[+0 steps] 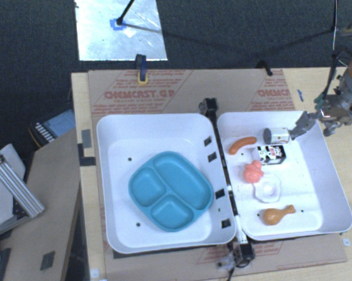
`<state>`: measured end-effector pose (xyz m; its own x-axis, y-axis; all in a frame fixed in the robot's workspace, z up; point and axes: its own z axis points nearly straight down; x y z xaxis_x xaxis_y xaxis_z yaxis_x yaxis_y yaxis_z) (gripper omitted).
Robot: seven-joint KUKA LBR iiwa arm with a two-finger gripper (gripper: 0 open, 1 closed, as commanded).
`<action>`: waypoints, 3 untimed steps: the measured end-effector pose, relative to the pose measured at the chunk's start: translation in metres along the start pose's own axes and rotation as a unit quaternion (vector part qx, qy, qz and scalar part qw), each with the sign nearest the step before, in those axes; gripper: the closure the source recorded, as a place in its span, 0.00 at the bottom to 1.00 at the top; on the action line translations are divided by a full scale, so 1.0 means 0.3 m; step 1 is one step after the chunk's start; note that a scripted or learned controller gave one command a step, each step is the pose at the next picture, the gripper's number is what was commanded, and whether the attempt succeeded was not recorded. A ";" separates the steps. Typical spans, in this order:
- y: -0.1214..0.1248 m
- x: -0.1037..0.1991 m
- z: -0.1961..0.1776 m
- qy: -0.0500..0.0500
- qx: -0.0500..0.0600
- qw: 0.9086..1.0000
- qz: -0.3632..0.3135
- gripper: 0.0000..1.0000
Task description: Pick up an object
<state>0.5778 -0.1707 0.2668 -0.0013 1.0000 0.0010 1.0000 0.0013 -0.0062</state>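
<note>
Several small items lie in the right bin (330, 175). They are an orange sausage (243, 144), a silver can (277, 136) on its side, a black-and-white carton (271, 153), a pink lump (253, 172), a white fried egg (267, 191) and a brown drumstick (278, 214). My gripper (313, 122) hangs over the far right corner of this bin, just right of the can. Nothing shows in its grasp. The arm's orange band sits at the view's right edge.
The left bin (114, 146) holds a blue divided plate (170, 191). A black divider (220, 164) runs between the bins. Both rest on a cardboard sheet (179, 89) on the bench. A silver panel (120, 27) lies on the floor beyond.
</note>
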 end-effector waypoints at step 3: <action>0.007 -0.033 0.368 0.000 -0.002 1.000 0.000 0.00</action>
<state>0.5791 -0.1806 0.1564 -0.0007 1.0000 0.0002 1.0000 0.0007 -0.0030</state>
